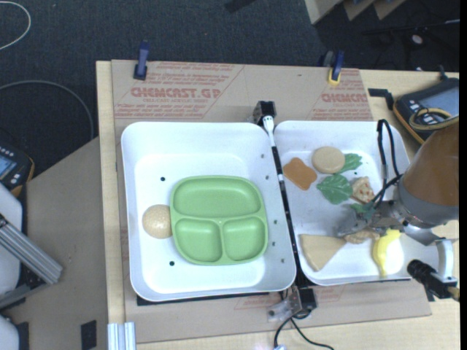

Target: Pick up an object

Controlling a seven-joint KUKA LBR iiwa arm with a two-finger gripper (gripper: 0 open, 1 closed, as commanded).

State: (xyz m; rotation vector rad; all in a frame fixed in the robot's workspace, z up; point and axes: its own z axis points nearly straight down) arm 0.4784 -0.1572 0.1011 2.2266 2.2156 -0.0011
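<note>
We find the gripper [363, 224] low in the right bin [310, 133], lower right of frame, among food pieces beside the yellow piece [388, 254]; jaw state indeterminable, nothing visibly lifted, pick outstanding.

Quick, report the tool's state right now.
Tool: down in the right bin among the toy food; open or shut cannot be told, nor any hold.
</note>
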